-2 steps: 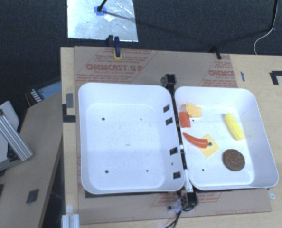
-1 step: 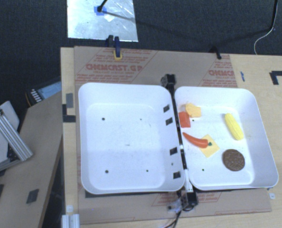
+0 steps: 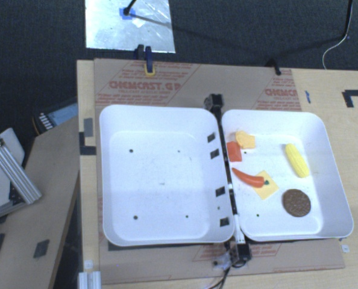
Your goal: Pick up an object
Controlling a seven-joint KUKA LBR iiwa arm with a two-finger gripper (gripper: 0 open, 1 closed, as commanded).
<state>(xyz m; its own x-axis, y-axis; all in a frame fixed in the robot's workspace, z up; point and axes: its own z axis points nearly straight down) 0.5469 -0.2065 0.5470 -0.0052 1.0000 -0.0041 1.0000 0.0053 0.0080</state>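
In the right bin (image 3: pixel 329 161), your corn cob (image 3: pixel 296 160) lies at two o'clock, the brown disc (image 3: pixel 296 202) at five; the claw's state can't be told.

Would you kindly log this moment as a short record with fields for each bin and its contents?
left bin: white, bare floor
right bin: white, holds five toy foods
corn cob: yellow, toward far right
brown round patty: near right corner
red chili pepper: lying partly on yellow cheese slice
orange-red block: by the divider, beside yellow chunk
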